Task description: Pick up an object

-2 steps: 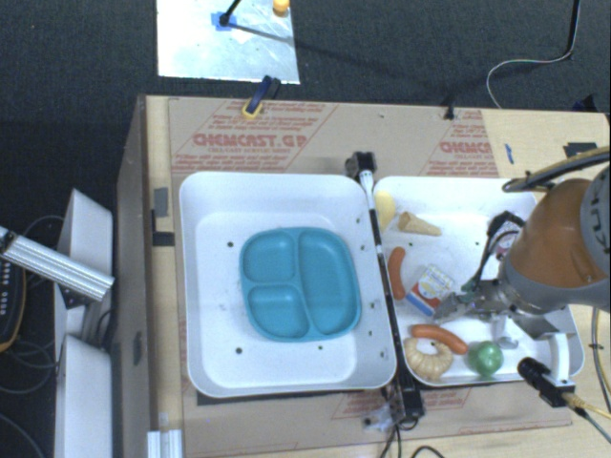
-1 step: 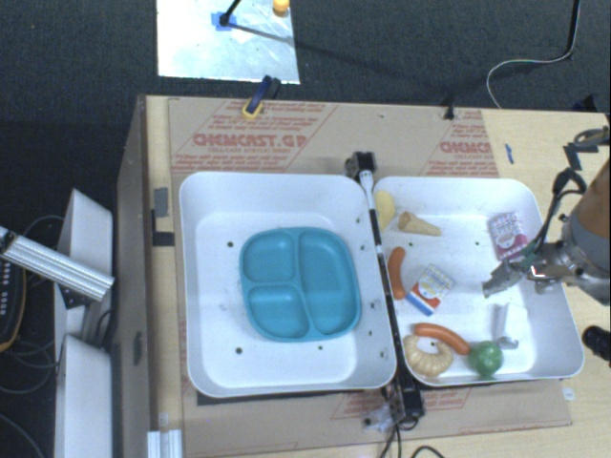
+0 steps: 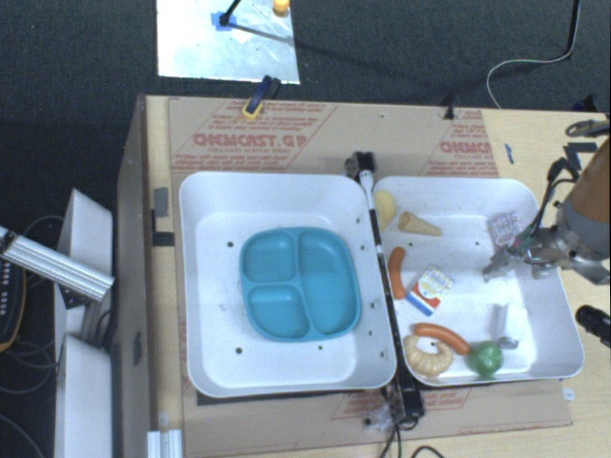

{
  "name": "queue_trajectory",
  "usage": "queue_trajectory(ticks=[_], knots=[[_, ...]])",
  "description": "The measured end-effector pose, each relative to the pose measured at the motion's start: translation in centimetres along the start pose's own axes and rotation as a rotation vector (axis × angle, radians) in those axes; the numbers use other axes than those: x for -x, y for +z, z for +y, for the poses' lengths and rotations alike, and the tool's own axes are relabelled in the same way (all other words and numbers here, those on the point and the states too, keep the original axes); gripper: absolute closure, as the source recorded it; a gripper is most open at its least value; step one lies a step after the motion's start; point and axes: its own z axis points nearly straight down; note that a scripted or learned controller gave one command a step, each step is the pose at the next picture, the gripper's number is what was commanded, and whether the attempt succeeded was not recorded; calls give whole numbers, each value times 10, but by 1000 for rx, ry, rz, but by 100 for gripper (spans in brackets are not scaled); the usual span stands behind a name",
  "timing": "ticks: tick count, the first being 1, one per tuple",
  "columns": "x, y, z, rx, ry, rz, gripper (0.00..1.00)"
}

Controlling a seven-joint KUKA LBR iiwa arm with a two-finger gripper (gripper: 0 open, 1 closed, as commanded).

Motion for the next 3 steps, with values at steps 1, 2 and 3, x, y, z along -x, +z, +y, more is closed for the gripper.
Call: queue_trajectory(ticks=[1, 2, 3], knots=[[-69, 34, 46, 1, -3, 2, 0], [-112, 15, 116, 4, -4, 0, 0], [-101, 10, 4, 0, 0, 0, 0]])
